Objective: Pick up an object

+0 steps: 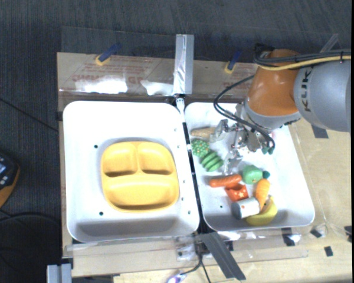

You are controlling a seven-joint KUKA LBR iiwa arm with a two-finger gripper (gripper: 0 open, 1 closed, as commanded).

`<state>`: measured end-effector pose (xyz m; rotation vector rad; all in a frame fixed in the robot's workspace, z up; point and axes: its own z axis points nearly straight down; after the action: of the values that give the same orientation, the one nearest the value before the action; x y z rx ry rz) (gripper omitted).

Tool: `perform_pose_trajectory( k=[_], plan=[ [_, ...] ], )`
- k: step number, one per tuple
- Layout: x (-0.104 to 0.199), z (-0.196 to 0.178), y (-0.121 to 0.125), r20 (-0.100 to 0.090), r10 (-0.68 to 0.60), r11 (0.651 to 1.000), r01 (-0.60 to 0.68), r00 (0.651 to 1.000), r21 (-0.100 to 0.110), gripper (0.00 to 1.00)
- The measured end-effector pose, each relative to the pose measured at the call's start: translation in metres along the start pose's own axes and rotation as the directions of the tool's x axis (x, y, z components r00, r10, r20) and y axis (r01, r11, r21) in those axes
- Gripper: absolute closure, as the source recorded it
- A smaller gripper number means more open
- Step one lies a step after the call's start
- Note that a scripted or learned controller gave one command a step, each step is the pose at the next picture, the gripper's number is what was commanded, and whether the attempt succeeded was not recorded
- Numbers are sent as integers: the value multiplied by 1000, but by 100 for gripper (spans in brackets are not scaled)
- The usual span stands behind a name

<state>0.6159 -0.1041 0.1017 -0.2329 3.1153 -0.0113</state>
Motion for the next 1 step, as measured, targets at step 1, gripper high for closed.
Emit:
perform_pose_trajectory(
  k=[1],
  plan=[
    [59, 9, 14, -1, 115, 993, -115, 993, -5, 0]
  ],
)
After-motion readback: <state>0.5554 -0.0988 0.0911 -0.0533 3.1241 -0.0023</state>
